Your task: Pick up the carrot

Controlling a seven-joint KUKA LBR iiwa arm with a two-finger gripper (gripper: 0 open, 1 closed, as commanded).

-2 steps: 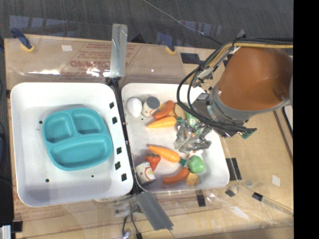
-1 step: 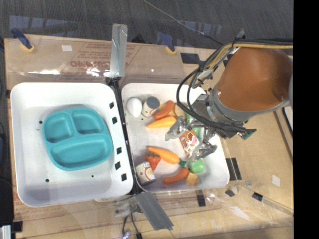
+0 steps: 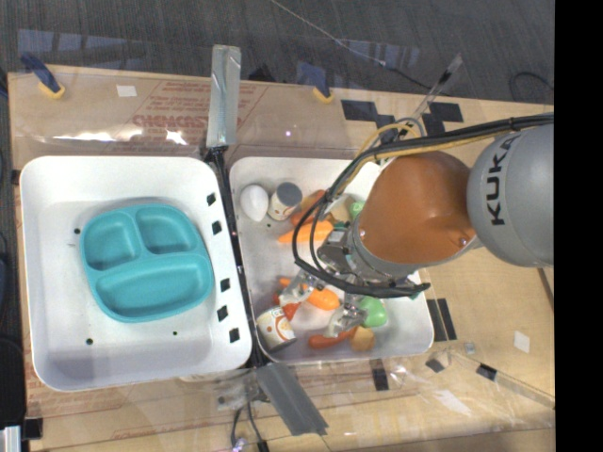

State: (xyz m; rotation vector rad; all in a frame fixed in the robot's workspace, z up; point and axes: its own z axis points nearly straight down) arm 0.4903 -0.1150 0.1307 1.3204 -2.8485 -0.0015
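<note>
The gripper [image 3: 325, 301] is hanging low in the right bin [image 3: 247, 281] over a carrot [image 3: 323, 300]; whether the fingers are gripping, I cannot tell.

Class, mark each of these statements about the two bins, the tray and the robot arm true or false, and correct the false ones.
1. The teal divided tray lies in the left bin. True.
2. The arm reaches over the left bin. False: it reaches over the right bin, from the view's right.
3. The small toy foods are piled in the right bin. True.
4. The white egg-shaped item sits on the teal tray. False: it lies in the right bin, near its upper left corner.
5. The tray has three compartments. True.
6. The orange band sits over the left bin. False: it is above the right bin.
</note>
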